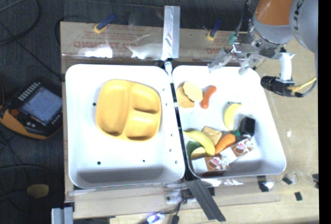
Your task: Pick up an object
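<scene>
My gripper (231, 62) hovers over the back rim of the right bin (269, 114), open, with nothing between its fingers. Below it in that bin lie a round tan food piece (189, 93), a red-orange sausage (208, 96) and a yellow banana piece (231, 113). Toward the bin's front sit a black block (248, 125), a whole banana (201, 140), a carrot (225, 141), a cracker (210, 132) and two small cartons (243, 147), packed close together.
The left bin (83, 155) holds a yellow divided plate (128, 109). A metal divider post (171, 31) rises between the bins at the back. A handheld pendant (36, 109) lies on the floor to the left.
</scene>
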Robot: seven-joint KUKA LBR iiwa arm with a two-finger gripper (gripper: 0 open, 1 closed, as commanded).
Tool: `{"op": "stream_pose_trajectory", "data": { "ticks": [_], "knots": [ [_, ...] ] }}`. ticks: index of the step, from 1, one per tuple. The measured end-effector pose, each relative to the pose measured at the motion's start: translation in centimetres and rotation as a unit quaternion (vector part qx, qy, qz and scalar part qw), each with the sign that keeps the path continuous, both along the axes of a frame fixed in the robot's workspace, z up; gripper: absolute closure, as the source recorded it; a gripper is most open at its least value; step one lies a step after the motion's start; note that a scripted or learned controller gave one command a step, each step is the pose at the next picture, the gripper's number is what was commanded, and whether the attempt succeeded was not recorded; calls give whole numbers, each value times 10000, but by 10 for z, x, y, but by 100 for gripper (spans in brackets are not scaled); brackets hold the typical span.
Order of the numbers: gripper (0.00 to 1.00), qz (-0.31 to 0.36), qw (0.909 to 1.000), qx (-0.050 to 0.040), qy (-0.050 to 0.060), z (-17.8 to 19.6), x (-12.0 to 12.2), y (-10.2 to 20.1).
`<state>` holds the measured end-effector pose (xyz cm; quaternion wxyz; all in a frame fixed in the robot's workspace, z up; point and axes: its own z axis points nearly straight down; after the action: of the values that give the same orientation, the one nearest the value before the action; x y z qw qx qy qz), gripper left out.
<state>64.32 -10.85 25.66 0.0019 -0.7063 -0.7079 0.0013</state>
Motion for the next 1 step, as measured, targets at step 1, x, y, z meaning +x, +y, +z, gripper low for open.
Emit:
{"op": "stream_pose_trajectory", "data": {
  "ticks": [1],
  "knots": [
    [0, 12, 10000, -21, -1, -150, 12, -12]
  ]
}}
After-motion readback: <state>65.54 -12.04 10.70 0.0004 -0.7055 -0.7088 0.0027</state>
